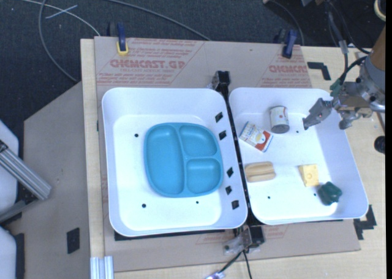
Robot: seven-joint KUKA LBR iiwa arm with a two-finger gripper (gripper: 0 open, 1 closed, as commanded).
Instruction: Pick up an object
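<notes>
Lying nearest in the right bin [349,167] are a lumpy dark green object [330,193] and a yellow block [310,175], with a smooth tan bread-like roll [260,171] to their left. Further back are a flat white and red packet [255,137] and a small metallic can [279,119]. The left bin [116,149] holds a glossy blue plastic tray [182,159] with three compartments. Above the right bin's far corner, the tool [331,116] has its fingers spread apart, holding nothing.
</notes>
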